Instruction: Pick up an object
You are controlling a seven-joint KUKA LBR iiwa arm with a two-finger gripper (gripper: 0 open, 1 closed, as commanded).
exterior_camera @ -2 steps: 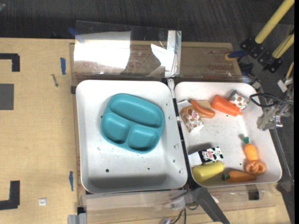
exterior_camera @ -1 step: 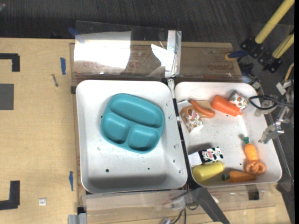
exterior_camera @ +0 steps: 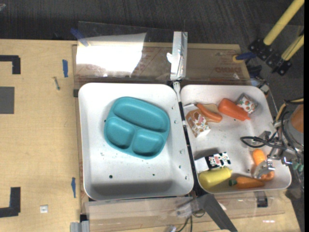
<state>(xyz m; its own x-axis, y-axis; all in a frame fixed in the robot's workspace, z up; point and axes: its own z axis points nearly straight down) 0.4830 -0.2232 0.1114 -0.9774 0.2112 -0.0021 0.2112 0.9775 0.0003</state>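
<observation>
Gripper (exterior_camera: 266,167) low in the right bin (exterior_camera: 227,90), grip state impossible to tell. Carrot (exterior_camera: 250,181) beside it looks light, stiff, slick; grab mid-body.

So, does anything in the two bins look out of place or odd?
Nothing looks spilled or broken. The teal tray lies askew in the left bin. In the right bin the toy foods lie scattered, and the yellow one and a carrot are crowded against the near wall beside the end effector.
</observation>
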